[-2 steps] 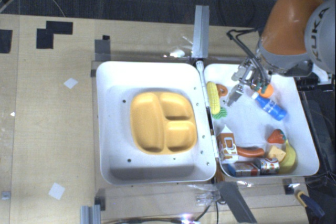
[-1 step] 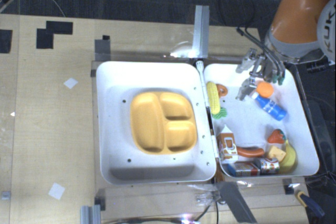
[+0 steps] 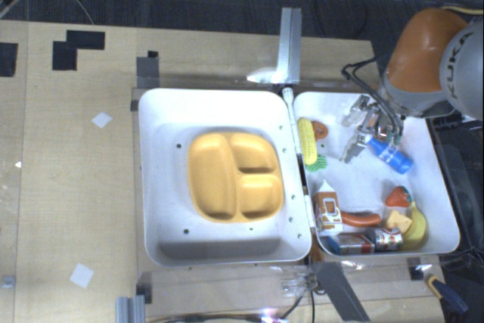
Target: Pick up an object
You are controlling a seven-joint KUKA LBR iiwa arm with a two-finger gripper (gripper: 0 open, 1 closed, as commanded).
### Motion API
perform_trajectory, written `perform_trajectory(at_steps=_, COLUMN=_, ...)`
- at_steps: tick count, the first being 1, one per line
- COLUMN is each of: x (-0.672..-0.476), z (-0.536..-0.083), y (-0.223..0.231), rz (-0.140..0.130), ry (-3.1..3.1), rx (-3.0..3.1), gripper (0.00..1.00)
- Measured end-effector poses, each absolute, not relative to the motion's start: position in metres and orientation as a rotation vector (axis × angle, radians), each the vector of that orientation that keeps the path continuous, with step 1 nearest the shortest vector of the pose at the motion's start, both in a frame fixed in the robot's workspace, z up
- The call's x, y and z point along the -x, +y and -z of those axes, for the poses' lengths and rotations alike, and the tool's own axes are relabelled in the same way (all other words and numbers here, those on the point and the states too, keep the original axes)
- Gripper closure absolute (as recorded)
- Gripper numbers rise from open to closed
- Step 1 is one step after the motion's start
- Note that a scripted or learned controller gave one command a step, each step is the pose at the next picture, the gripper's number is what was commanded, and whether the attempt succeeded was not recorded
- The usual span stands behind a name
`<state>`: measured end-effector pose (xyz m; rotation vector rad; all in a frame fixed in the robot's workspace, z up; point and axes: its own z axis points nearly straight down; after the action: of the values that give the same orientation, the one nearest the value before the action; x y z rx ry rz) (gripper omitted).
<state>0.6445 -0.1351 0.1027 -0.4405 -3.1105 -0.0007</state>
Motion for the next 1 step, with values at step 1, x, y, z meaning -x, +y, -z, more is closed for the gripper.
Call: perform_trajectory(at_steps=1, x=-0.6534, z=-0.0935, y=-0.0853, rz=-0.003, ry=-3.088, rx=0.668, gripper=0.0)
